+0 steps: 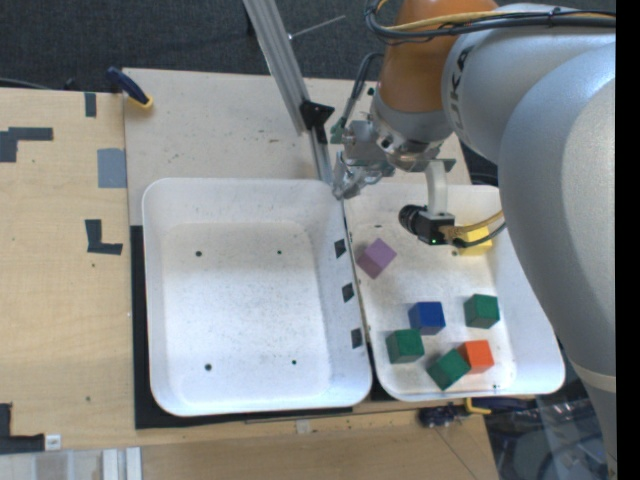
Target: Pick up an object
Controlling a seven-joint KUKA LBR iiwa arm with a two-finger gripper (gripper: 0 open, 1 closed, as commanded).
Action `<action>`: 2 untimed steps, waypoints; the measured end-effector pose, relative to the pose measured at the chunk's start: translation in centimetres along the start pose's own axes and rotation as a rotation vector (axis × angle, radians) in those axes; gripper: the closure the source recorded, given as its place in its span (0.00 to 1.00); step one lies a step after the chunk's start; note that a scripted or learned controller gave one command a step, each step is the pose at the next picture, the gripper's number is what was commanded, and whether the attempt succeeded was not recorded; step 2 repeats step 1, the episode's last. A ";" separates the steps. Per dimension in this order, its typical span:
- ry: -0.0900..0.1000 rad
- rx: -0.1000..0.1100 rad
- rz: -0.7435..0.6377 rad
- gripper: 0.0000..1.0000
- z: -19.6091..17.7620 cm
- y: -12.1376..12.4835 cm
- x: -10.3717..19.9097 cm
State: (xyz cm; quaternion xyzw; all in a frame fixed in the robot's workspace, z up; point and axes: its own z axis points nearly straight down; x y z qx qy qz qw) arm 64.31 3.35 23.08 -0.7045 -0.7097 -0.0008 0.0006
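Note:
My gripper [350, 180] hangs over the far left corner of the right bin [530, 368], near the divider between the bins. A purple block [377, 257] lies below it in the picture, apart from the gripper. Further toward the front lie a blue block [428, 315], three green blocks [483, 310] [405, 345] [449, 367] and an orange block [478, 354]. A yellow object [478, 236] lies partly under the arm at the bin's back. Nothing shows between the fingers.
The left bin [160, 268] stands beside the right one. A slanted metal rail [280, 58] rises behind the bins. A blue and yellow clamp [130, 86] rests at the bench's back left. The big grey arm [560, 168] covers the right side.

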 end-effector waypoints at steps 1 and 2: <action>-0.001 0.002 0.001 1.00 1.1 1.1 5.5; -0.001 0.002 0.001 1.00 1.1 1.1 5.5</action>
